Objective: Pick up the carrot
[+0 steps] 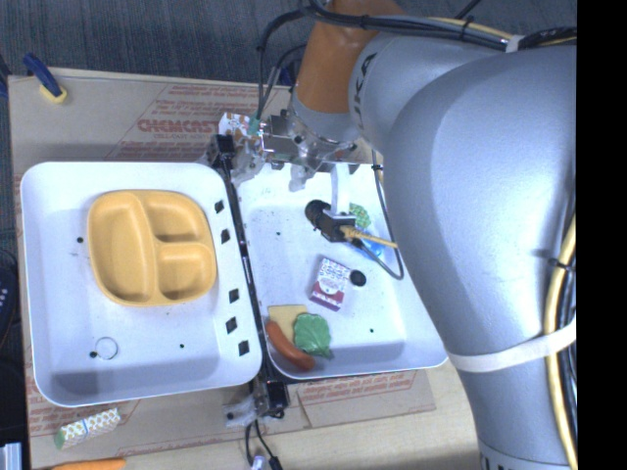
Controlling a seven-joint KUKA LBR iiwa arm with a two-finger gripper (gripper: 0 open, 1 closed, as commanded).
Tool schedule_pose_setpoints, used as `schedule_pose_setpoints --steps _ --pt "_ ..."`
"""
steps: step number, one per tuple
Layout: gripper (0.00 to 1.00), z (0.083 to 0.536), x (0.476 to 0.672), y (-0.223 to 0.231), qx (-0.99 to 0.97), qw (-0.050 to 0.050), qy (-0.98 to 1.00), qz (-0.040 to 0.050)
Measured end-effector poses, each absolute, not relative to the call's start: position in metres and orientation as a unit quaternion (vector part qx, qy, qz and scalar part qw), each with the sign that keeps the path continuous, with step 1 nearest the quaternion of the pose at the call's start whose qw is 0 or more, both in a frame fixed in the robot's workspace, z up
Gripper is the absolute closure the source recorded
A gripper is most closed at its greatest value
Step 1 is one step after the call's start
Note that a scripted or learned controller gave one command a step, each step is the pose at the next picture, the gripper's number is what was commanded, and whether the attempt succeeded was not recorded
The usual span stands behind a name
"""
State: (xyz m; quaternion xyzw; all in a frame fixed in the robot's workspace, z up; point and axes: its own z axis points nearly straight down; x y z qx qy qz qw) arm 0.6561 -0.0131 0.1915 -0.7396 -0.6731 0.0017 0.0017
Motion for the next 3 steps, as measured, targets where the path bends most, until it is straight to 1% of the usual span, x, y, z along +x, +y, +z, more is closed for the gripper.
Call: schedule_pose_setpoints --steps 1,3 --pt "0.0 0.1917 0.6562 -0.0256 -0.802 0.001 -0.597 0.0012" --pt "0.0 0.1914 0.656 -0.0267 -0.778 0.002 -0.628 0.0021"
